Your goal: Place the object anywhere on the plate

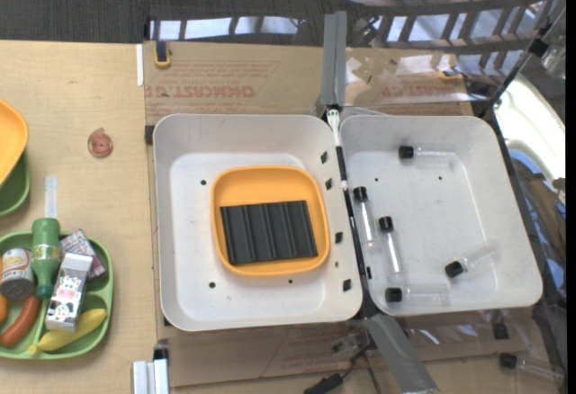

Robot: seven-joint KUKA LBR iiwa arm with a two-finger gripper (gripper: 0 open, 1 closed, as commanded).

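Orange-yellow and square with rounded corners, the plate [270,186] sits in the middle of the left bin [184,230], and a dark grey ribbed slab [269,232] lies flat on it, covering most of its floor. The things I could move are all in the right bin [504,203]: five clear tubes with black caps, none of them touching the plate. One tube [423,152] lies near the far wall. A second [364,214] runs along the left wall, just beside a third [391,244] lying roughly parallel to it. A fourth [470,262] rests at a slant towards the near right corner, and a fifth [416,296] lies along the near wall. How the jaws stand I cannot tell from my feed. Both bins rest on a sheet of brown cardboard [234,82]. Off to the left on the worktop [72,86] I see a green tray [94,316] of toy food and a small pink piece [101,143].
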